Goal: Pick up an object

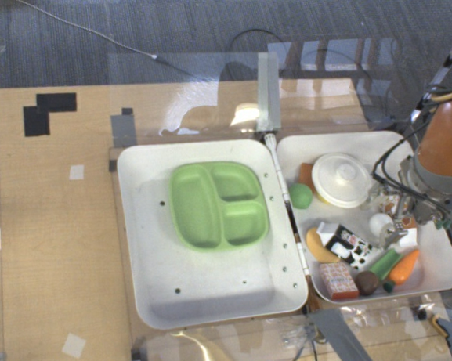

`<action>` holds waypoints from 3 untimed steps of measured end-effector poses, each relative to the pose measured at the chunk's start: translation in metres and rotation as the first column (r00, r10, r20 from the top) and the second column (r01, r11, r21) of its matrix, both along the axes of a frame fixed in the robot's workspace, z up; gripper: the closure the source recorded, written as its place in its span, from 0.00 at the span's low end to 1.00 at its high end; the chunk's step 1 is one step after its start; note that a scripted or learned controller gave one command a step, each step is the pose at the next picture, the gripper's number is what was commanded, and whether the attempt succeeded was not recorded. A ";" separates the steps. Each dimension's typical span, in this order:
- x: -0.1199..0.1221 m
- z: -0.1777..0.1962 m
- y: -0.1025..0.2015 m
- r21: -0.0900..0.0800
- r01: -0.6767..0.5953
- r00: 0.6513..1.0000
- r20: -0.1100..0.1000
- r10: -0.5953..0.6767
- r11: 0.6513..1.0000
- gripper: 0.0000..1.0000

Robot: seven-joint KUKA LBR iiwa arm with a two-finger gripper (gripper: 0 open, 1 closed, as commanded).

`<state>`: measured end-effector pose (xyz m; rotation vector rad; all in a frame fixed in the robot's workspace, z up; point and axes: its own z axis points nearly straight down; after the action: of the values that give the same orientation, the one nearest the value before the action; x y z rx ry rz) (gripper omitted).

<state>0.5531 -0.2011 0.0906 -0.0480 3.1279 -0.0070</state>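
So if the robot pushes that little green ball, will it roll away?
Probably. The green ball looks round and smooth, so a nudge would likely roll it. It can't go far: the bin wall and the white lid sit right beside it. It looks light.

Orange band [448,145], grey wrist [430,177], black cables [388,167]

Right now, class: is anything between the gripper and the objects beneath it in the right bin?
Nothing visible. The gripper hangs over the right bin, directly above the clutter: a small white object, the orange carrot and the green piece lie uncovered below it.
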 end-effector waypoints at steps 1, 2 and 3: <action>0.028 0.000 0.076 0.003 0.108 0.994 0.004 -0.108 0.994 0.00; -0.056 0.006 -0.010 0.000 0.216 0.976 -0.004 -0.216 0.976 0.00; -0.022 0.000 0.004 0.005 0.343 0.939 0.003 -0.343 0.939 0.00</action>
<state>0.5313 -0.1969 0.0908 0.4972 3.0861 -0.0033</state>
